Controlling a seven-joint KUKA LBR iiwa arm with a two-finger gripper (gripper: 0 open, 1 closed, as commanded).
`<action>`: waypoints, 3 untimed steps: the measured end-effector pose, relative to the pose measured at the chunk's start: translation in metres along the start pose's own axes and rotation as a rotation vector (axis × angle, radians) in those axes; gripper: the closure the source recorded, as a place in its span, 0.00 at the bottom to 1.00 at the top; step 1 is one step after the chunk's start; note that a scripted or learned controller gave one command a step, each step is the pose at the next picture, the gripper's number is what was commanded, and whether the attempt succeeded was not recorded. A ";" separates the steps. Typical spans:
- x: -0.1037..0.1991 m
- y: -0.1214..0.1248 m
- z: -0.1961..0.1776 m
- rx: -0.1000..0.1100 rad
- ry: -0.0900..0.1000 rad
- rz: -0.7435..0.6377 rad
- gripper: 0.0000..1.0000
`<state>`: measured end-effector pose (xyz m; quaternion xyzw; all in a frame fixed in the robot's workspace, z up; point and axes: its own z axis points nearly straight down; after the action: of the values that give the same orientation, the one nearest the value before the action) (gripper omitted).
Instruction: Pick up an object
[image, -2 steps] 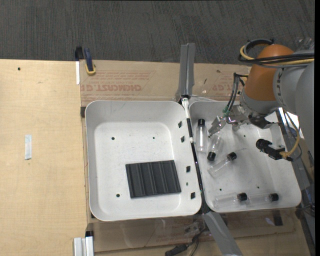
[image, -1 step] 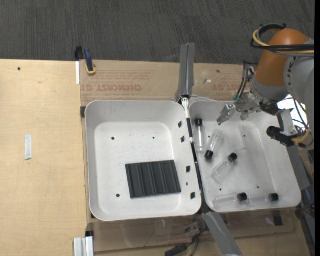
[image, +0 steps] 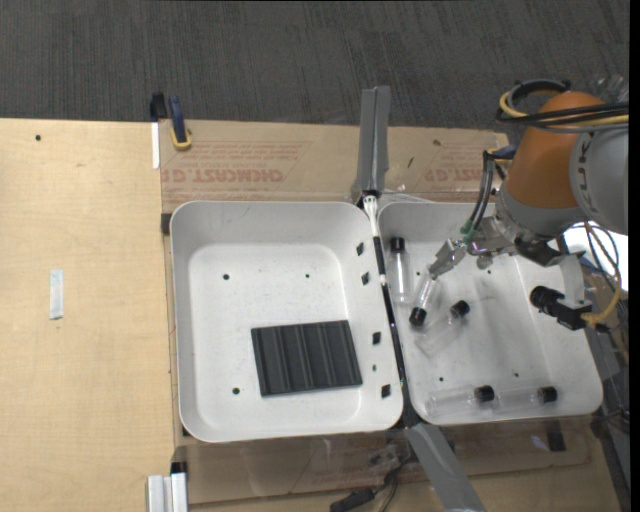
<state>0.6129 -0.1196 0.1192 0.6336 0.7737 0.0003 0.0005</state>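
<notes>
My gripper (image: 465, 260) hangs over the back of the right bin (image: 575, 370), open, with nothing between its fingers. One finger (image: 443, 263) points down-left toward a clear vial with a black cap (image: 421, 303) lying just below it. Another clear vial (image: 397, 268) lies along the bin's left wall. A small black-capped piece (image: 459, 310) sits near the bin's middle. Two more capped vials (image: 484, 395) (image: 546, 395) lie near the front wall. The left bin (image: 200, 250) holds a black ridged pad (image: 305, 358).
The orange band and grey wrist (image: 545, 170) rise at the upper right, with cables beside them. A black fitting (image: 555, 305) sticks in over the right bin's right side. A grey divider post (image: 374, 140) stands behind the two bins.
</notes>
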 end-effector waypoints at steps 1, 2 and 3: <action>0.020 -0.035 0.013 -0.031 -0.011 -0.039 0.00; 0.029 -0.126 0.028 0.003 0.002 -0.096 0.00; -0.032 -0.104 0.028 0.001 0.000 -0.150 0.00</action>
<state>0.5174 -0.1711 0.0913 0.5739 0.8189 -0.0001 0.0000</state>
